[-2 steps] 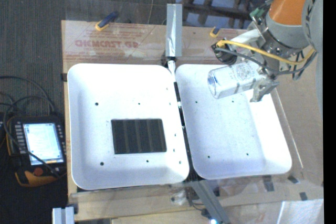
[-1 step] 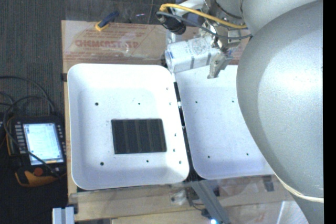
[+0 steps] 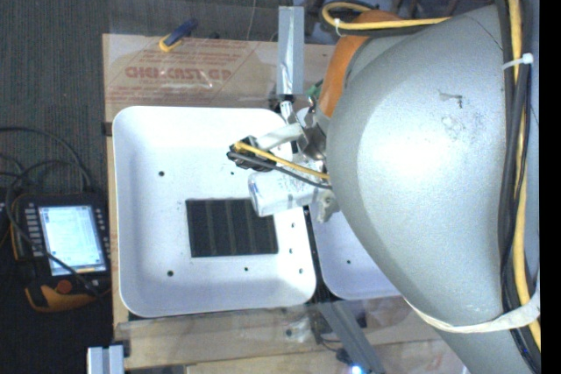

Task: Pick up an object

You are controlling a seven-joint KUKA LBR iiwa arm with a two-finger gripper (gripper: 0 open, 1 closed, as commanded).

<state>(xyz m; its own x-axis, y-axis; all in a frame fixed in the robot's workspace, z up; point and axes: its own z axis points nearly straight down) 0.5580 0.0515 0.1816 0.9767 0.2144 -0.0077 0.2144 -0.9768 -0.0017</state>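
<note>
A dark ribbed rectangular object [image 3: 231,228] lies flat in the left white bin [image 3: 158,153], toward its near-right part. My gripper [image 3: 267,184] hangs over the right side of that bin, just above and to the right of the dark object, with yellow and black cables [image 3: 263,156] running along it. The big grey arm [image 3: 429,153] with its orange band [image 3: 344,57] hides the wrist and most of what lies behind it. Nothing shows held in the gripper.
The right bin [image 3: 351,271] shows as a small patch under the arm. A brown board with red lettering [image 3: 180,74] lies behind the left bin, with a blue and yellow tool [image 3: 175,33] on it. A screen pendant [image 3: 66,238] sits off the bench at the left.
</note>
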